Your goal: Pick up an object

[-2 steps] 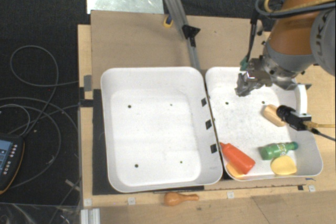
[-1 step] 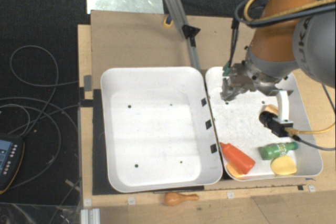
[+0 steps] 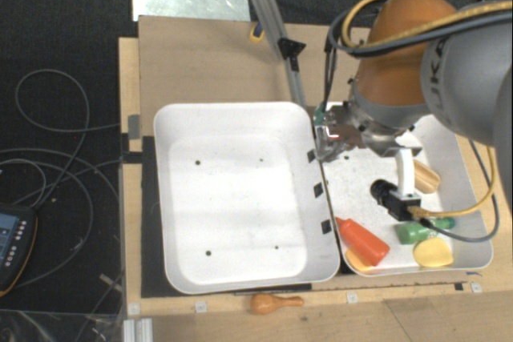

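The right bin (image 3: 473, 172) holds several small things. An orange-red block (image 3: 365, 240) lies near its front left corner, a green piece (image 3: 411, 233) and a yellow piece (image 3: 434, 253) lie at the front, and a tan piece (image 3: 426, 177) rests further back. My gripper (image 3: 332, 134) hangs low over the back left corner of this bin, close to the wall shared with the left bin. It is apart from all of these things. The wrist and the grey and orange arm (image 3: 401, 52) hide the back part of the bin.
The left bin (image 3: 172, 172) stands beside the right one. A tan pear-shaped thing (image 3: 276, 302) lies on the bench in front of the bins. A grey pole (image 3: 268, 8) slants down behind the bins. Cables lie on the floor at the left.
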